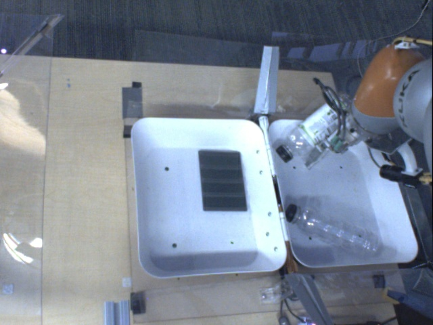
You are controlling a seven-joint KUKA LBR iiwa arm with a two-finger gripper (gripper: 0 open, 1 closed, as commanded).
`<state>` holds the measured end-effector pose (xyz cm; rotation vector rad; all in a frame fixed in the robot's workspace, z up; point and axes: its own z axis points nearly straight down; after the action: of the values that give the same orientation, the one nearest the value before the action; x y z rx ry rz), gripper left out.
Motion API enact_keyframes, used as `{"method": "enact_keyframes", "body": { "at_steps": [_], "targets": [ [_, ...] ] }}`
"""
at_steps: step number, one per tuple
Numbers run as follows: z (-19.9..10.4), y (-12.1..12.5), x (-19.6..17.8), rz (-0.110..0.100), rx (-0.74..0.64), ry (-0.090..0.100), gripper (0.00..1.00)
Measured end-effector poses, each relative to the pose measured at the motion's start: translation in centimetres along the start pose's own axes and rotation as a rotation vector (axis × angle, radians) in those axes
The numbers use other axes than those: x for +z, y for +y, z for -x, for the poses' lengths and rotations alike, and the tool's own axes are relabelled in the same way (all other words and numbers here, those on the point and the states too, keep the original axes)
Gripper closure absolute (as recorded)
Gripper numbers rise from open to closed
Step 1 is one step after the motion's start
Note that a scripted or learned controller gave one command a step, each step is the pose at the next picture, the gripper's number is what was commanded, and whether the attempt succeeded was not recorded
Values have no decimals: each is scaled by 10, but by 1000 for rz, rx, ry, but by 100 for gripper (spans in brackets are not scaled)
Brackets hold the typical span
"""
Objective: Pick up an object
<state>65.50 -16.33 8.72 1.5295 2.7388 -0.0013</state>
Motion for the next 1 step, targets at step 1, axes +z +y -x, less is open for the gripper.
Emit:
{"method": "enact_keyframes", "body": {
  "at_steps": [1],
  "targets": [
    [-27,23,0,-20,43,0,0]
  ]
}}
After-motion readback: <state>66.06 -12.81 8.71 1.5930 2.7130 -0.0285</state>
